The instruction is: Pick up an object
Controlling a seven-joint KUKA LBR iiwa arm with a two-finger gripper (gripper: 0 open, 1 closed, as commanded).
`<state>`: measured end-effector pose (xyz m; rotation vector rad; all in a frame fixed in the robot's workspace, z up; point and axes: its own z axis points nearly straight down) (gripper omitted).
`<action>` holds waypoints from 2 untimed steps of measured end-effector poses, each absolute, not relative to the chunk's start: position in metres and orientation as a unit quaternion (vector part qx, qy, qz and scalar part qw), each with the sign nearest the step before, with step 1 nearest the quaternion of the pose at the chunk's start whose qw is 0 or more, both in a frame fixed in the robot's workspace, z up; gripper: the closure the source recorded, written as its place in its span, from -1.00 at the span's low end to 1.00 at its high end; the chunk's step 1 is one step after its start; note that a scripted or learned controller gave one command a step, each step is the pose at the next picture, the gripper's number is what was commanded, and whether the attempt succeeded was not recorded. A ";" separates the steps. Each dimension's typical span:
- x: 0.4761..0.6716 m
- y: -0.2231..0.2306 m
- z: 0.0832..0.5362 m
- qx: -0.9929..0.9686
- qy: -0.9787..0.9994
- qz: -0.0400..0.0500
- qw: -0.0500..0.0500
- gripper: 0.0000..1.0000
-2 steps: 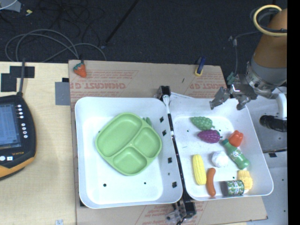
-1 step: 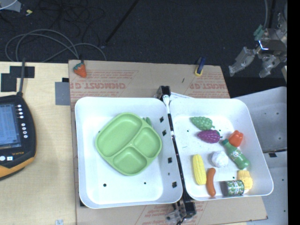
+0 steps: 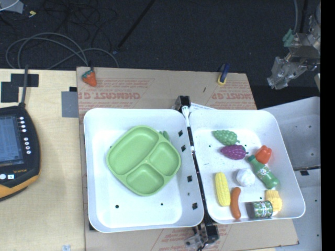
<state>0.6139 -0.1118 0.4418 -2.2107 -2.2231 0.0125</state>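
Cardboard-lined bench (image 3: 157,90), toy food in right bin (image 3: 282,135), end effector (image 3: 285,75) blurred, grip unclear

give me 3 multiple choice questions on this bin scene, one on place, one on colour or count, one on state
1. Where is the green divided plate?
A. left bin
B. right bin
C. on the cardboard

2. What colour are the two grape bunches?
A. both purple
B. one green, one purple
C. both red

3. Where is the gripper?
A. down in the right bin
B. touching the plate
C. up at the view's upper right, clear of both bins

Answers: 1 A, the plate lies in the left bin. 2 B, green bunch above purple. 3 C, it hangs beyond the right bin.
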 end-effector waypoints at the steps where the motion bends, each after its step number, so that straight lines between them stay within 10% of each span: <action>1: 0.567 -0.071 0.383 -0.706 -0.708 0.004 0.005 1.00; 2: 0.552 0.012 0.334 -0.704 -0.710 0.004 0.005 1.00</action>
